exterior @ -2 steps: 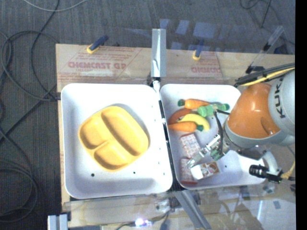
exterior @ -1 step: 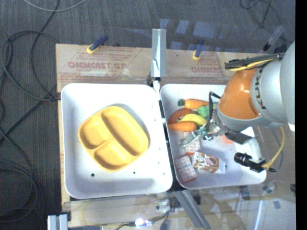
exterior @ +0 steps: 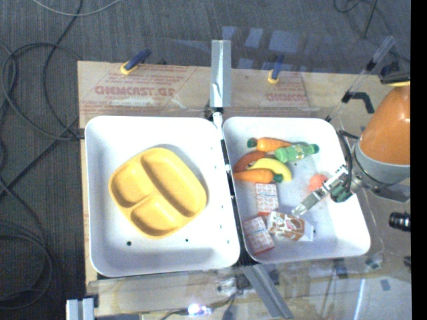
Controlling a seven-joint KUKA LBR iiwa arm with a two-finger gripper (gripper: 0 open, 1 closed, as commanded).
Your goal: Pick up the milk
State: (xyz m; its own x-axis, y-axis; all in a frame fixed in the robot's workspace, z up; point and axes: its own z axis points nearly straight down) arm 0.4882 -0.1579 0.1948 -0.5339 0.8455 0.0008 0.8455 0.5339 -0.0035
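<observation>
**A:** Tool point(exterior: 298, 209) low over the right bin point(exterior: 347, 235), tips just beside the milk; whether its fingers are wide or narrow you cannot tell from above, and nothing shows held between them.

**B:** Where is the milk for you?

**A:** Milk carton point(exterior: 287, 227) lying on its side near the right bin's front wall, red and white, just under and left of the tool tips. A second small carton point(exterior: 257, 235) lies touching or nearly touching it on the left, and a third point(exterior: 266, 197) sits just behind.

**B:** And further out?

**A:** Behind those, a banana point(exterior: 273, 167) packed between two carrots point(exterior: 258, 176) point(exterior: 272, 143), a green bottle point(exterior: 297, 153) beside them, and a small red piece point(exterior: 317, 181) near the arm point(exterior: 387, 139). The left bin point(exterior: 100, 245) holds a yellow divided tray point(exterior: 158, 191), well apart from the work. Both bins rest on the worktop point(exterior: 100, 92).

**B:** Which step do you call this?

**A:** Approach, by my reading: the tool is down at the carton, the grasp not yet shown. Your next move calls for tips set astride the milk alone, clear of its neighbour on the left, then a firm close before any lift. A flat, tilted carton could slip or drag the neighbour along.
</observation>
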